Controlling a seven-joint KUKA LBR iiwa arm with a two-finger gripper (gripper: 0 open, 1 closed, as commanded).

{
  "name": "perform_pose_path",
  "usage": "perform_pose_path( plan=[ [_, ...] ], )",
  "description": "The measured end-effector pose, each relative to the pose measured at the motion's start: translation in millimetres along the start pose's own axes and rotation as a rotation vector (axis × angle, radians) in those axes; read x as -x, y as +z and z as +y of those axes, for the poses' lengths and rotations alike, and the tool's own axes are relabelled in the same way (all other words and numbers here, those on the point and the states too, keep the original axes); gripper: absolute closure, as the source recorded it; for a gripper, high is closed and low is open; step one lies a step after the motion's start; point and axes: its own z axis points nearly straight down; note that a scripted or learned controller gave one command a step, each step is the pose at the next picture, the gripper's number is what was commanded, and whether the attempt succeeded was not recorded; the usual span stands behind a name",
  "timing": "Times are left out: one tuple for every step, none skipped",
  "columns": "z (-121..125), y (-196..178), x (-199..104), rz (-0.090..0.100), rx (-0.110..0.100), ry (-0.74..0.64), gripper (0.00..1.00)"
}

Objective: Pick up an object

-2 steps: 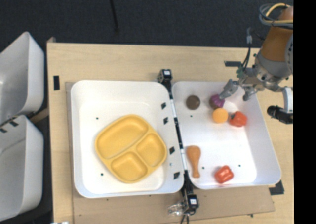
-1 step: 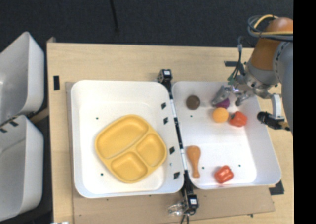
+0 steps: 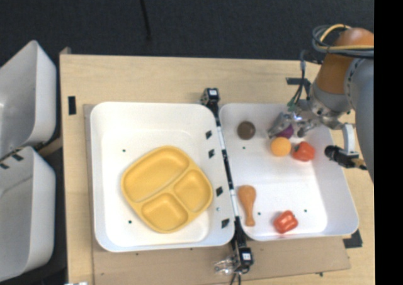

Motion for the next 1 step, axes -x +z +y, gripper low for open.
perform_pose_path(
  plan=[
    [1.0, -12.7, 1.3, -0.005, 0.004, -0.004, 1.0]
  ],
)
